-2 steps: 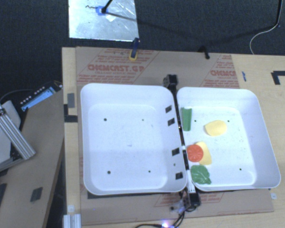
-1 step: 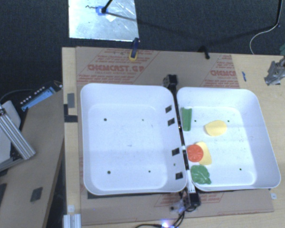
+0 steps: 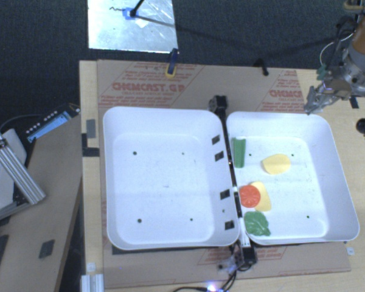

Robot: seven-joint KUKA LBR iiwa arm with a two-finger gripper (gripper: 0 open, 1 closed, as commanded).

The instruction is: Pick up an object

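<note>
A: From the overhead camera, we see the gripper [image 3: 316, 99] hanging at the far right corner of the right bin [image 3: 337, 181], just outside its rim, with the grey arm [image 3: 360, 53] reaching in from the right.

B: Are its fingers spread or closed?

A: We cannot tell; they are small and blurred against the cardboard. Nothing appears between them, so we judge no pickup has been made yet.

B: Where are the candidates?

A: All in the right bin. A green block [image 3: 238, 152] lies against the left wall, near the divider. A yellow piece [image 3: 276, 163] sits near the middle, well apart from the others. Further forward, a red-orange round object [image 3: 250, 196] rests touching a second yellow piece [image 3: 263, 197], and a dark green lump [image 3: 256, 224] lies just beside them in the near-left corner. The left bin [image 3: 164, 175] has only bare white floor with a few dark spots.

B: Why is the gripper parked at the corner?

A: Our guess is that it leaves the bin's contents unobstructed to the camera before a descent. We'd favour the lone yellow piece: it has free space around it, whereas the block hugs the wall and the red-orange one crowds its neighbour.
</note>
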